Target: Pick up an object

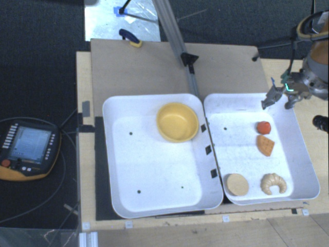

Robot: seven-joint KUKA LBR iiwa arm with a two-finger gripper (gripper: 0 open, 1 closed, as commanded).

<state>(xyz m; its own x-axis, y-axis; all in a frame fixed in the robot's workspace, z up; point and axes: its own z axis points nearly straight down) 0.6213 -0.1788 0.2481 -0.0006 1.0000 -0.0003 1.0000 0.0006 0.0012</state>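
Observation:
In the right bin (234,115) lie a small red tomato (263,127), an orange wedge-shaped piece (266,146), a round tan biscuit (237,184) and a pale croissant (273,183). A yellow bowl (177,121) sits at the back right of the left bin (149,184). My gripper (278,101) hangs over the right bin's far right corner, above and behind the tomato. Its two fingers stand apart with nothing between them.
A slanted metal pole (172,27) with a black clamp crosses the brown board behind the bins. A teach pendant (25,148) lies on the floor at the left. A blue-and-yellow clamp (129,37) sits at the board's back edge.

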